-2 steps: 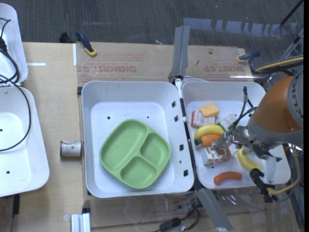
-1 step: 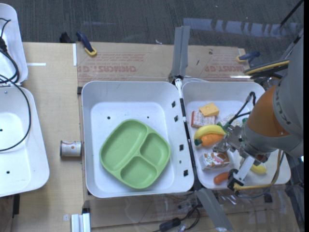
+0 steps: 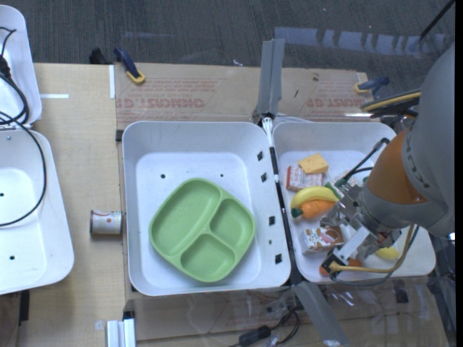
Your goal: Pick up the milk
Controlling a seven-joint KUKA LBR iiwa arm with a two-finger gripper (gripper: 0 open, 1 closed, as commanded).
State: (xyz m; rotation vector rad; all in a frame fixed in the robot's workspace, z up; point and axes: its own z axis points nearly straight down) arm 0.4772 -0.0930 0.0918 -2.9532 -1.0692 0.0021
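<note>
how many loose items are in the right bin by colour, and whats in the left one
Right bin, what can be made out beside the arm:
yellow: 2 - cheese wedge, banana
orange: 1 - orange fruit
red and white: 2 - carton, milk
Left bin:
green: 1 - divided plate
Total: 6

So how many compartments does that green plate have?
3. The green divided plate lies in the left bin: one long compartment along its left side, one at its upper right, one at its lower right. No part of it is hidden.
</note>
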